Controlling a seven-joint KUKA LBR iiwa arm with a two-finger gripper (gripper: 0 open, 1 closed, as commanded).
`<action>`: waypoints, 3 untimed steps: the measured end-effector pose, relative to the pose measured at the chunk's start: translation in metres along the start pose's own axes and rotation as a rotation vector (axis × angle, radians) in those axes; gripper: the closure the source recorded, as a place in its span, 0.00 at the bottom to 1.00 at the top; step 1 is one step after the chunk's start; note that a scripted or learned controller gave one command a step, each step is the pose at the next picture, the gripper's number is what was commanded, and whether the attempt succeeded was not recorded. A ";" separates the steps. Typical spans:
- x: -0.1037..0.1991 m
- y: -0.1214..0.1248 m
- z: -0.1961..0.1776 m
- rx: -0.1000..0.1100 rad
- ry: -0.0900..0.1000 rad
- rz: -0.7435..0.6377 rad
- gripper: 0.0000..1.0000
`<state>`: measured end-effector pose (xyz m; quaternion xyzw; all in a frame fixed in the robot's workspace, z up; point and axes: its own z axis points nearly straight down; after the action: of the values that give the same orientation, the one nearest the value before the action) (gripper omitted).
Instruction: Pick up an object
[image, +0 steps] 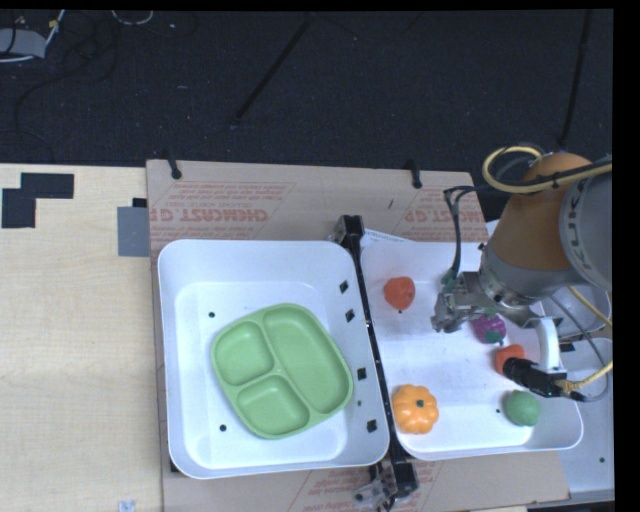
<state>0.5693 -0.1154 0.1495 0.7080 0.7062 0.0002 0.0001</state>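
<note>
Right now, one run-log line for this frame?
gripper low in right bin | no grasp seen | nearest: purple toy, red tomato | green plate in left bin

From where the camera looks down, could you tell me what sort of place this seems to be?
Probably a robot lab test bench: an arm reaches over two white bins, with toy food like a small pumpkin and a green divided plate.

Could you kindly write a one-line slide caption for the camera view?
Gripper poised in the right bin among toy produce; green divided plate in the left bin.
</note>
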 end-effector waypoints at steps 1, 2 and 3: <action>-0.005 -0.004 -0.061 -0.002 -0.001 -0.001 1.00; -0.006 -0.003 -0.095 -0.001 -0.001 -0.003 1.00; 0.038 -0.008 -0.089 0.004 0.001 -0.005 1.00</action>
<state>0.5610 -0.0773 0.2386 0.7062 0.7080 -0.0009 -0.0020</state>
